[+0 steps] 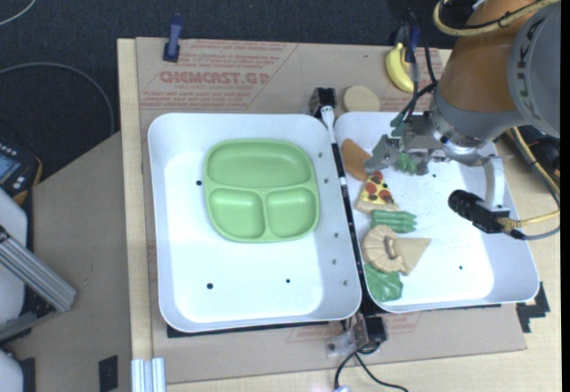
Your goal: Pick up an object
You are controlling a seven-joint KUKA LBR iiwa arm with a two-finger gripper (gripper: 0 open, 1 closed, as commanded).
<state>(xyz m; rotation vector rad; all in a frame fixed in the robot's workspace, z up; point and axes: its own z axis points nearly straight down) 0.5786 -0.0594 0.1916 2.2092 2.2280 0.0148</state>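
1. At the right of the frame, the grey arm with its orange band [485, 43] reaches in over the right-hand shallow white bin [481, 279], its wrist bent down toward that bin's upper left part.
2. The two-finger gripper [405, 148] hangs low over the bin near its top edge; whether it is wide, narrow or holding anything cannot be told from this slant, because the metal parts blur together.
3. A small dark green toy piece [411, 163] lies right at the gripper's tip — touching or just under it, which of the two is not clear.
4. Just left of the gripper, an orange-brown flat toy piece [355, 158] lies against the bin's left wall.
5. Below that sits a toy pizza slice with red dots [376, 192], then a light green bean-like toy [393, 220].
6. Lower still, a tan round cookie-like toy [385, 249] overlaps a tan wedge-shaped piece [412, 249], and a green leaf-shaped toy [384, 285] lies near the bin's lower left corner.
7. A black cylindrical part with a cable [474, 209] hangs over the right side of this bin.
8. In the left-hand shallow white bin [178, 274] rests a light green plastic tray with three compartments [262, 189] — in its upper middle, well apart from the gripper.
9. A yellow banana-like toy [399, 67] and a pale beige round disc [361, 99] lie on the bench above the right bin.
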